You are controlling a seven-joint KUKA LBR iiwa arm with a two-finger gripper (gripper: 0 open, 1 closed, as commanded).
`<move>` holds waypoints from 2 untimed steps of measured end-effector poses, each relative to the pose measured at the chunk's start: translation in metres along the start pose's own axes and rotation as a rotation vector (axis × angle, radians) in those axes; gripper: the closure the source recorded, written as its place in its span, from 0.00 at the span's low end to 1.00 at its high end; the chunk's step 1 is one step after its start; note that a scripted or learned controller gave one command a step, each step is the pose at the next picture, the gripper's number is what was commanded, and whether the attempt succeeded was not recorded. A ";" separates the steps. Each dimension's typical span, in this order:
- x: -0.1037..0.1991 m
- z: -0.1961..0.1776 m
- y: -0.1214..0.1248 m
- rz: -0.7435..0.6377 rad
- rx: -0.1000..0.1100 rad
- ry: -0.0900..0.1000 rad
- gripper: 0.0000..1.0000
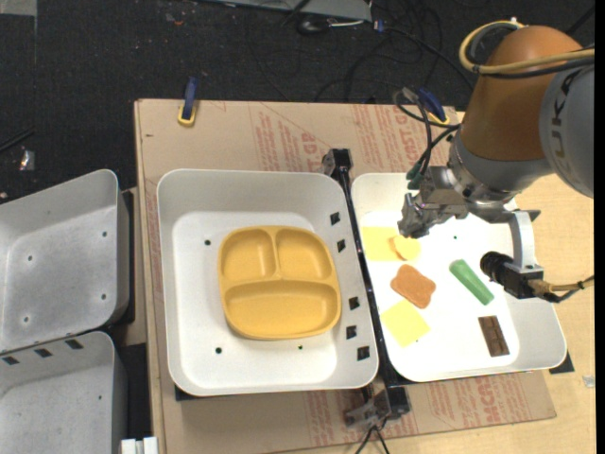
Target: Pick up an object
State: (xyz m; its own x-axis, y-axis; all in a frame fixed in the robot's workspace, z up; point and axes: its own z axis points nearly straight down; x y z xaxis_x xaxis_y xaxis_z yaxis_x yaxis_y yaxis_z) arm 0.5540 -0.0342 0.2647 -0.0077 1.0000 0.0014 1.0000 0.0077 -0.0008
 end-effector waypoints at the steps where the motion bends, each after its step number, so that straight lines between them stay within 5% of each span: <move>1: 0.056 -0.002 0.009 -0.001 -0.003 -0.001 1.00; 2: 0.110 -0.001 0.015 0.001 -0.002 -0.001 1.00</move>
